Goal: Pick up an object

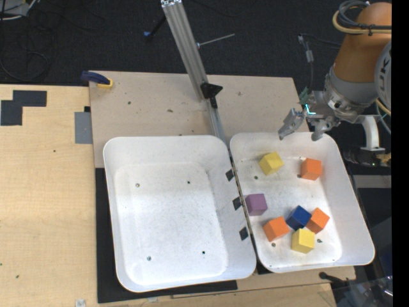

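Observation:
The right bin holds several small cubes: a yellow one near the back, an orange one at the back right, a purple one by the left wall, and a front cluster of an orange cube, a blue cube, another orange cube and a yellow cube. My gripper hangs open above the bin's back rim, with nothing between its fingers. It is behind and above the yellow and orange cubes at the back.
The left bin lies beside the right one, with black clips along the shared wall. A slanted aluminium post rises behind the bins. A small blue and yellow clamp sits on the board's far left corner.

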You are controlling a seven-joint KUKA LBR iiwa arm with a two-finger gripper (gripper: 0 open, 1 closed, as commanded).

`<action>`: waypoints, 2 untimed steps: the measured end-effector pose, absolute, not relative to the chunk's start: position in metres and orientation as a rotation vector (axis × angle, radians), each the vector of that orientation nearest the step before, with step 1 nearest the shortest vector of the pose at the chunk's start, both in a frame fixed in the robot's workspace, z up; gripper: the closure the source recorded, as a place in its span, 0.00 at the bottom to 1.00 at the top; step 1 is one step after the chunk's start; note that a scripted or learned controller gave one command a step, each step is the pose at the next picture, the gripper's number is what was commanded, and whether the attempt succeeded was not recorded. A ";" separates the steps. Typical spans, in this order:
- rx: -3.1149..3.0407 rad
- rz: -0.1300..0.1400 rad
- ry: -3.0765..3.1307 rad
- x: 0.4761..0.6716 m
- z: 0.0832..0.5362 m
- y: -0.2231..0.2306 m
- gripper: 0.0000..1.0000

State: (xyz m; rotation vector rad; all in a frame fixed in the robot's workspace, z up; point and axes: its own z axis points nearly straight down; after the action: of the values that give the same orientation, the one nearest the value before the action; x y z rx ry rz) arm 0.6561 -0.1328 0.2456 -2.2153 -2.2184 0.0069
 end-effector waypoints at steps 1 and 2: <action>-2.215 0.004 -2.225 0.657 0.249 -0.132 0.00; -2.216 0.008 -2.218 0.648 0.200 -0.132 0.00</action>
State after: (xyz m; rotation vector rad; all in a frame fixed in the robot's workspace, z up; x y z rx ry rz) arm 0.6476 -0.1321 0.2003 -2.2161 -2.2177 0.0077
